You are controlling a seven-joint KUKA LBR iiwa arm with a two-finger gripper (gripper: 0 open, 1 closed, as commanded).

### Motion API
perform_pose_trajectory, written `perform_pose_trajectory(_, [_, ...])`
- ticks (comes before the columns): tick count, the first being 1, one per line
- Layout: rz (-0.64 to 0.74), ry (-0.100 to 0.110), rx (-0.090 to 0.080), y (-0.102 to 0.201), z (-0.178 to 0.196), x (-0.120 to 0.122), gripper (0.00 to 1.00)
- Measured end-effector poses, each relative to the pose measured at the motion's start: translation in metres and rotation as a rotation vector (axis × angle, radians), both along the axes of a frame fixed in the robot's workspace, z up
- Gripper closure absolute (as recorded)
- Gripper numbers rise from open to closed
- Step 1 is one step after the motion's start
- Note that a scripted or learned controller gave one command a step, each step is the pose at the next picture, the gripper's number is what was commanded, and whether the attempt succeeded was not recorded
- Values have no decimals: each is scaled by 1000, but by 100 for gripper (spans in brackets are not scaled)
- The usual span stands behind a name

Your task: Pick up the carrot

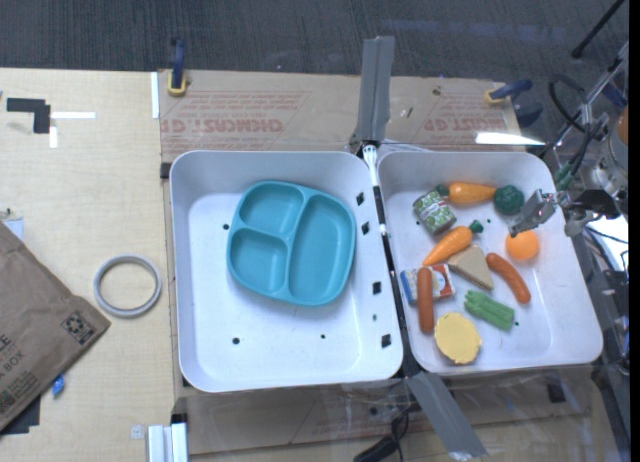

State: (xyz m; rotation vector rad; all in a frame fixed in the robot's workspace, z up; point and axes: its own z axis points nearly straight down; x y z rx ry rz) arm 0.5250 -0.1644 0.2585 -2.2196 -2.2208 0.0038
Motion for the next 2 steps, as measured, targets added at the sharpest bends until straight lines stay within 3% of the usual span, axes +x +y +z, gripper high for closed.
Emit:
perform_pose_trajectory(1, [181,-3,-1,47,13,8,0])
perform_pose_trajectory(2, [365,-1,1,58,13,-43,0])
